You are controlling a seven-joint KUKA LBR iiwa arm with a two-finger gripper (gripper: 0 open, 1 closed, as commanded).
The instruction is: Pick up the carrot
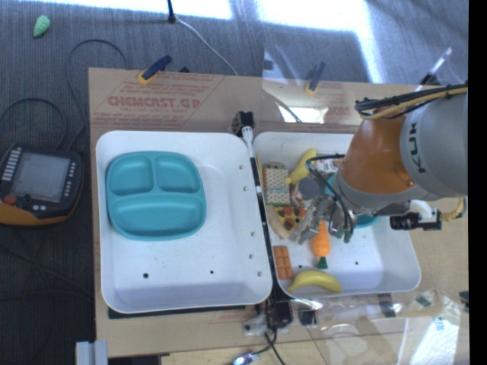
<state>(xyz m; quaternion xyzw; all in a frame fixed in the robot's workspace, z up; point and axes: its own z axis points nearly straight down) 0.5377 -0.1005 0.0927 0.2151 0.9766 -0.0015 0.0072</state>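
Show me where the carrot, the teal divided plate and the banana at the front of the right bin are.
carrot (322, 243), camera view, on its orange body.
teal divided plate (155, 194), camera view, on the ridge between its compartments.
banana (315, 280), camera view, on the middle of its yellow curve.

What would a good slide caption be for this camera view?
Robot hand hovering at the carrot in the right bin, a banana nearby; teal tray in the left bin.

carrot (322, 243) | small, orange, green tip at its lower end | stands roughly upright in the view, slightly tilted | in the right bin, toward its middle-front | upper end hidden, so contact there cannot be told
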